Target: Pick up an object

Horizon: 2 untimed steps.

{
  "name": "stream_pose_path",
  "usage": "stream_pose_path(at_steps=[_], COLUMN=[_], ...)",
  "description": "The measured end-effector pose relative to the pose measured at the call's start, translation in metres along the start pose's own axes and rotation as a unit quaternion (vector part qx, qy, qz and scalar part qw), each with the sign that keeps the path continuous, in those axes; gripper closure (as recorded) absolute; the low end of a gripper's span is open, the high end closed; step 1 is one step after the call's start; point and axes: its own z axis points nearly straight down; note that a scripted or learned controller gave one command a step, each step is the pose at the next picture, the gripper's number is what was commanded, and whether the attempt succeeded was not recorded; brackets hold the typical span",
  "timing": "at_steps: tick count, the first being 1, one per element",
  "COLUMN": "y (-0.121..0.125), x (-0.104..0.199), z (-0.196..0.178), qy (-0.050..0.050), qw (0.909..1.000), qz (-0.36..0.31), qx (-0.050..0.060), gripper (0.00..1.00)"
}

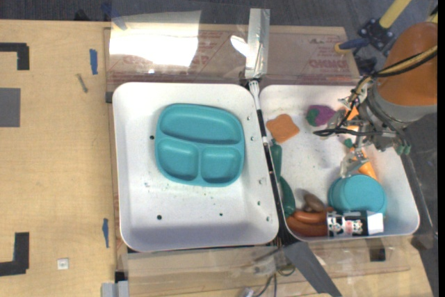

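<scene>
My gripper (353, 151) hangs over the right bin (410, 219), reaching down from the grey wrist with the orange band at the right edge. Its tip is just above a teal cup (357, 194) and beside a small orange piece (367, 168); I cannot tell whether it touches either. A purple and green object (320, 114) lies to its left, and an orange square block (282, 127) sits farther left. Along the front wall lie a reddish sausage (306, 222), a brown piece (312, 202) and a black-and-white labelled bottle (356, 223).
The left bin (132, 205) holds a teal divided plate (199, 143). A dark green item (281, 181) lies along the divider between the bins. A clear plastic sheet (181, 45) lies behind the bins, and the wooden bench (49, 149) extends left.
</scene>
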Motion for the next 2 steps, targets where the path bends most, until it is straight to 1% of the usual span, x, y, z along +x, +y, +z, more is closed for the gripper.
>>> stream_pose_path(at_steps=[1, 2], y=[-0.056, -0.052], x=[0.008, 0.006], z=[0.034, 0.023], qy=[-0.007, -0.009], qw=[0.9999, 0.9999], qz=[0.007, 0.006], qx=[0.004, 0.001], gripper=[0.00, 1.00])
